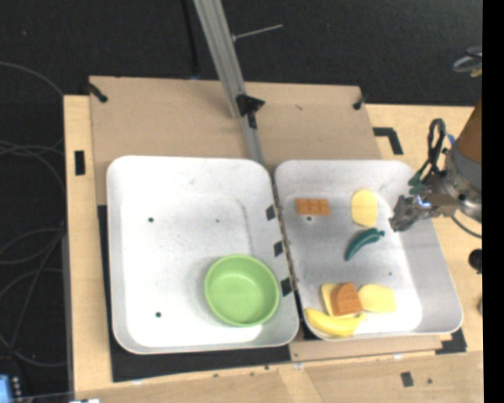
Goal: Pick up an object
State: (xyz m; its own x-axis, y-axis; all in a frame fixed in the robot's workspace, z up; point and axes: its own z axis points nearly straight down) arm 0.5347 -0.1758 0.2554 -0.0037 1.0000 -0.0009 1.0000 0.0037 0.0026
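While the gripper (402, 215) hangs over the right bin (420, 267) near its right wall, I can't tell how its fingers stand. Just left of it lies a yellow piece (364, 207), with a green pepper (363, 243) below that and an orange block (312, 207) farther left. A banana (332, 322) sits at the front edge. The left bin (176, 217) holds a green bowl (242, 290).
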